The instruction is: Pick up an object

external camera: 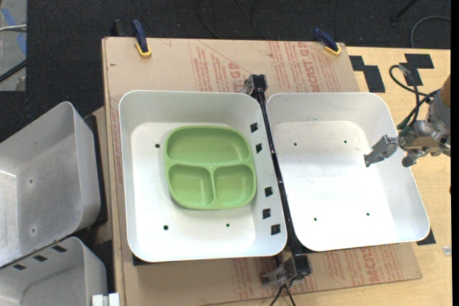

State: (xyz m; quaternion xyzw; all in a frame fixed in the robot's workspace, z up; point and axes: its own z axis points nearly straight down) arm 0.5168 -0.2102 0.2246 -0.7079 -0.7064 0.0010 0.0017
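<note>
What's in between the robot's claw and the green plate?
In the camera view, bare right bin floor, then the black divider between the bins, separate the gripper from the green plate.

Brown cardboard-covered bench (215, 61), two shallow white bins directly on it side by side, left bin (140, 154), right bin (401, 204) (rims touching along a clipped centre seam), clamps at far edge.

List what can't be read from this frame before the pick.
- Gripper: small and blurred at the camera view's right edge; finger state unreadable.
- Arm: cut off by that edge.
- Green plate underside: hidden, lies flat in the left bin.
- Right bin rim: partly behind the gripper.
</note>
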